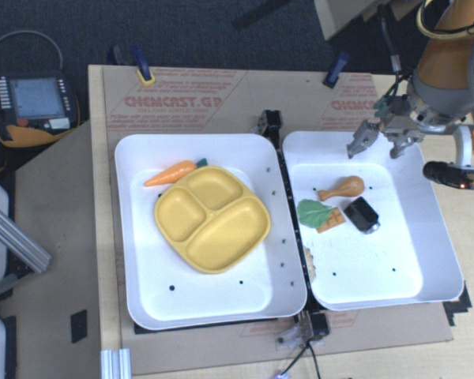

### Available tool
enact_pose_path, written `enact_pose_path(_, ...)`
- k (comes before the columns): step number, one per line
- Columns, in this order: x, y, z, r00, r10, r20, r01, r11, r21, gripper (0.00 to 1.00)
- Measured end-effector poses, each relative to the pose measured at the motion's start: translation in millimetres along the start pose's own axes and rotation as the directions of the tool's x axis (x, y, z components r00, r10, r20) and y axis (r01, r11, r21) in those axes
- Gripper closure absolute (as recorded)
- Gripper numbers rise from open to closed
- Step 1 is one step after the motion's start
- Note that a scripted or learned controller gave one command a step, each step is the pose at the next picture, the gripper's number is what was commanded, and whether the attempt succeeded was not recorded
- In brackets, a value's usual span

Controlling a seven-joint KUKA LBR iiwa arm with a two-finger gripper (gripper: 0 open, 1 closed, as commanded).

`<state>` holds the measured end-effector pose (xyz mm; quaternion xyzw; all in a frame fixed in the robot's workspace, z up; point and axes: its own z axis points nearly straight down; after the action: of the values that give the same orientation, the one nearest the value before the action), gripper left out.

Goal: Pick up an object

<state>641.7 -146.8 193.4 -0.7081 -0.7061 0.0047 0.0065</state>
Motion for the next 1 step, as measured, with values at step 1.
enact_pose_path(1,0.4,3.2,-9.0,1.0,-0.003,0.003,0.003,1.0,-0.015,0.0)
